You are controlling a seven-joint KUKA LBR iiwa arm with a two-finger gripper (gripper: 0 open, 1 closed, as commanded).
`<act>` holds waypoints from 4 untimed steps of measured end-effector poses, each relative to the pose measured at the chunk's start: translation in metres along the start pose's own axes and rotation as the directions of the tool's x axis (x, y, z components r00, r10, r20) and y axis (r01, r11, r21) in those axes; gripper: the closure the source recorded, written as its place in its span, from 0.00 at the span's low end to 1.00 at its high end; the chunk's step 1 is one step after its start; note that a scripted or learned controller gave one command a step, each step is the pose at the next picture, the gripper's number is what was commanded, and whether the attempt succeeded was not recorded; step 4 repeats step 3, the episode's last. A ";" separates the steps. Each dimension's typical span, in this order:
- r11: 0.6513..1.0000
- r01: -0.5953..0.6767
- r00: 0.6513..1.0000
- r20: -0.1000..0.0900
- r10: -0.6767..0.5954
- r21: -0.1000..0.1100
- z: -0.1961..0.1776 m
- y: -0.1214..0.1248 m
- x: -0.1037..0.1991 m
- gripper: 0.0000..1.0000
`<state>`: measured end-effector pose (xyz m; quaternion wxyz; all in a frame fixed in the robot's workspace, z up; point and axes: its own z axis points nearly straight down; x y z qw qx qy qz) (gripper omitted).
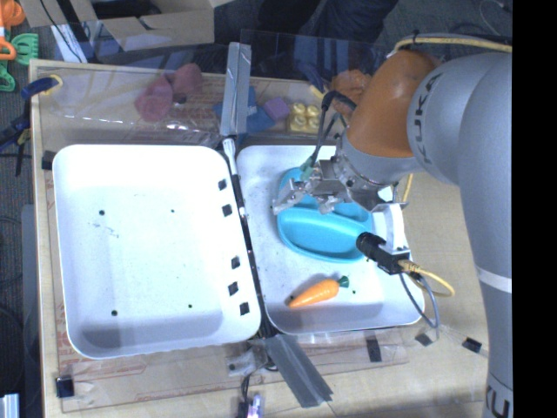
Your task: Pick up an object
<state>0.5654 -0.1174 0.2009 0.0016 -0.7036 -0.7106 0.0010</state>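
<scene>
We look down on a worktop (452,259) that carries two shallow white bins side by side. The left bin (139,251) shows a bare white floor with a few dark specks. The right bin (261,233) holds a blue dish (318,233), lying across its middle, and a toy carrot (313,293), orange with a small green top, lying nearer the front rim and apart from the dish.

Our arm (435,103) reaches in from the right, its orange band (392,103) sitting above the wrist. The hand (305,194) is low over the far left end of the blue dish, its metal parts overlapping the dish's rim. We cannot tell from this angle whether it is released or clenched, nor whether it touches the dish. The carrot lies well clear of the hand. A black cable fitting (379,251) hangs from the wrist over the near right side of the dish, with a yellow cable (431,279) trailing off toward the right rim.

Behind the bins, under a clear sheet, we see blurred pink, purple and yellow objects (235,107).
</scene>
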 end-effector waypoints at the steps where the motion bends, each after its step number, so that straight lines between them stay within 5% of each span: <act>1: 0.994 0.106 0.994 0.001 -0.106 -0.003 0.109 0.009 -0.025 0.00; 2: 0.994 0.113 0.994 -0.002 -0.113 0.001 0.100 0.009 -0.023 1.00; 3: 0.979 0.203 0.979 -0.002 -0.203 0.005 0.000 0.051 0.038 1.00; 4: 0.979 0.203 0.979 -0.002 -0.203 0.005 0.000 0.051 0.038 1.00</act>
